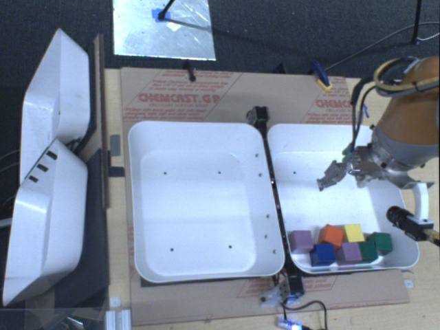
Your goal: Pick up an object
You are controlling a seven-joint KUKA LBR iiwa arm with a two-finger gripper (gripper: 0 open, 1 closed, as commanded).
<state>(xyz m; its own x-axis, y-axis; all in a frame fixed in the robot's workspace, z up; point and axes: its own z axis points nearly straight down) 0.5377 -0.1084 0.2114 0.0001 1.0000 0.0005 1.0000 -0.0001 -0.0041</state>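
Several small coloured blocks lie clustered along the near edge of the right bin [302, 150]: a purple block [300, 240], an orange block [332, 234], a yellow block [353, 233], a green block [379, 243], a blue block [322, 254] and a second purple block [350, 252]. My gripper [331, 175] hovers over the middle of the right bin, pointing left, well behind the blocks. It is open with nothing between its fingers.
The left bin [199, 133] sits beside the right one, a black divider strip [275, 198] between them. White housings [48, 184] stand at the far left. A shiny metal plate [165, 19] lies behind the bench.
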